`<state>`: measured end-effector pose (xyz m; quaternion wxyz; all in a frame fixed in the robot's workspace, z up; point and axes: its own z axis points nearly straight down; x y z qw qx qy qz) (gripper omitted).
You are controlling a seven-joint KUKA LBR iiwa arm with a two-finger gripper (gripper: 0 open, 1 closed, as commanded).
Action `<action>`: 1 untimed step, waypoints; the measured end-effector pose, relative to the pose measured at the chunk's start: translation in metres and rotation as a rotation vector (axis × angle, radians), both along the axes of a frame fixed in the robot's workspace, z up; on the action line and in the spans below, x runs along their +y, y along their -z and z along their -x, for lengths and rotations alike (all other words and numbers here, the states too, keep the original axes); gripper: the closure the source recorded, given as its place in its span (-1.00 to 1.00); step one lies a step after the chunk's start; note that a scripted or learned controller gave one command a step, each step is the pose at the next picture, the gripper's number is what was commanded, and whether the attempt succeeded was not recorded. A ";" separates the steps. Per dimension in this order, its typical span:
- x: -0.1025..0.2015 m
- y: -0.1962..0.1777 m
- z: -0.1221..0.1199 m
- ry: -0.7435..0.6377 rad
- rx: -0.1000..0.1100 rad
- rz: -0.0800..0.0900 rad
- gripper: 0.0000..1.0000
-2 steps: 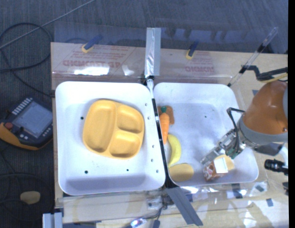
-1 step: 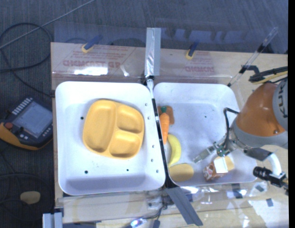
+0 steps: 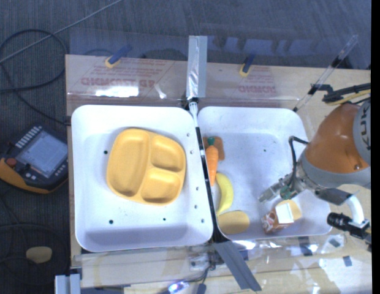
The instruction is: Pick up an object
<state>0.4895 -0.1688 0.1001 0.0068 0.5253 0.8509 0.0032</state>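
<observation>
Two white bins side by side on the counter (image 3: 337, 81). Left bin (image 3: 92, 225): one yellow tray (image 3: 147, 166) with three compartments, lying flat near the middle. Right bin (image 3: 263, 130): four items. One carrot (image 3: 211, 162) along the left wall, one banana (image 3: 225, 192) just below it, one tan bread-like lump (image 3: 233, 221) at the banana's lower end, near the front wall. One small carton (image 3: 282, 216), yellow top and red-orange side, tilted, near the front right of the bin, well apart from the lump.

Arm (image 3: 337, 146) comes in from the right, orange band over the right bin's right edge. Pincer (image 3: 279, 191) sits low in the right bin, just above-left of the carton; metal fingers (image 3: 268, 193) point left. Spread or clenched: cannot tell, fingers too small and blurred. Nothing seen between them; carton lies just beside the pincer, contact unclear.

Around: one metal divider strip (image 3: 197, 66) upright behind the seam between bins, two yellow clips (image 3: 117, 56) on the back panel, one pendant (image 3: 34, 158) with screen on the floor at left, cables (image 3: 30, 41) on the carpet, one small tan object (image 3: 39, 254) on the floor at lower left. The wrist overhangs the bin's right wall.
</observation>
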 end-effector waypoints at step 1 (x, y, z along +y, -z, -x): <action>0.015 0.003 0.006 -0.075 0.018 0.001 1.00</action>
